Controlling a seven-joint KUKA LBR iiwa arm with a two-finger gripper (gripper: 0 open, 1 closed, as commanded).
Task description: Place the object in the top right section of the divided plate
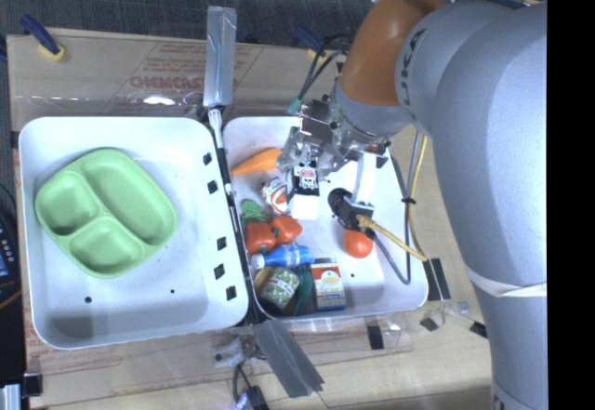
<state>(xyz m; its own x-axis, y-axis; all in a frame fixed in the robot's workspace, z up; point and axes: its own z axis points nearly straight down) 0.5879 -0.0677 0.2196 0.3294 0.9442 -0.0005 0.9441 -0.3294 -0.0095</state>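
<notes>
Grey arm (483,120) reaches over the right bin (409,283); its gripper (305,178) hangs above the toy food, whether clamped I cannot tell. Carrot (256,161) lies just beside it. Green plate (104,210) sits in the left bin (56,315).

Bulky grey arm (483,120), orange band (386,46) above wrist, yellow cable (395,245) trailing, dark metal claw (305,166).

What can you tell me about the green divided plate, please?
The green divided plate is a pale green, rounded tray that looks like plastic, moulded into three sections by raised ridges. It lies flat in the left bin, toward its left side, turned at a slant. All three sections hold nothing, and the gripper is over the right bin.
</notes>
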